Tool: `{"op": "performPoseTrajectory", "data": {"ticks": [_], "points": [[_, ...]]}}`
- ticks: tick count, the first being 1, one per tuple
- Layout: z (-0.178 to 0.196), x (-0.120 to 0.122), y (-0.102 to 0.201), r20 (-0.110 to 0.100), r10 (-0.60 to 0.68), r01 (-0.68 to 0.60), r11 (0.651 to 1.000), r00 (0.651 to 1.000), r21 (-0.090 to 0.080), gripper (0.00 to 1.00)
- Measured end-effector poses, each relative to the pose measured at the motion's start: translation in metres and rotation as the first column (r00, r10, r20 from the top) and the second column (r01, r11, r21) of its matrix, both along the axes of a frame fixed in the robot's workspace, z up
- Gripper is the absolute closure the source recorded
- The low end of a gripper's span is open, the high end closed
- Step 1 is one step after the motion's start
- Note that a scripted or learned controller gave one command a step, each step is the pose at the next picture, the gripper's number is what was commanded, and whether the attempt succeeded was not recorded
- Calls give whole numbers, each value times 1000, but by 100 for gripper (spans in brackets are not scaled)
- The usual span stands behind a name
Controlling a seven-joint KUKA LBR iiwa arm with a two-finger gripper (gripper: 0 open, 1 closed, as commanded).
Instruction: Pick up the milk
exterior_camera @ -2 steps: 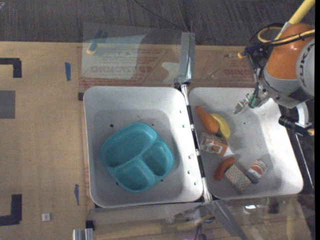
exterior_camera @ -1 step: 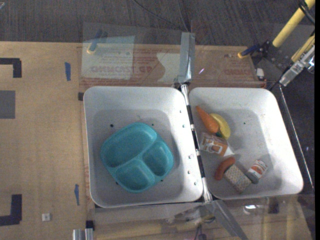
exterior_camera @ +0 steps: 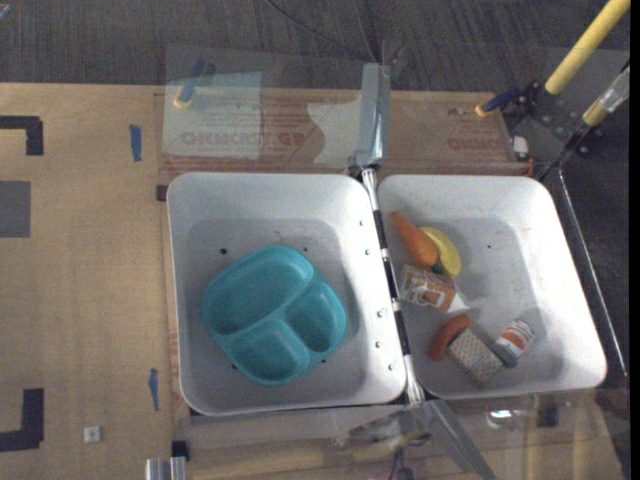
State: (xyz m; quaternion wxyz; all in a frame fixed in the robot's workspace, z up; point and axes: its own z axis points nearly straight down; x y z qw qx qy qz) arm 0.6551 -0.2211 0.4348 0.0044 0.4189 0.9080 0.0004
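milk carton [exterior_camera: 429, 291] lies flat in right bin [exterior_camera: 560, 268]; gripper state: cannot tell.

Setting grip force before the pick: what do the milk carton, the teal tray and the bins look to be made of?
The milk carton looks like printed card or light plastic, matte, with flat faces and orange-and-white print; too small to tell which. The teal tray looks like moulded plastic, smooth, with rounded compartment walls and soft sheen. Both the left bin and the right bin look like white plastic, with rounded corners.
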Motion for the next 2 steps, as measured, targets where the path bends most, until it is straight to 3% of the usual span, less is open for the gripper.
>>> {"op": "performPoseTrajectory", "data": {"ticks": [2], "points": [[26, 3, 1, 21, 4, -4, 1000, 1000, -9, 100]]}}
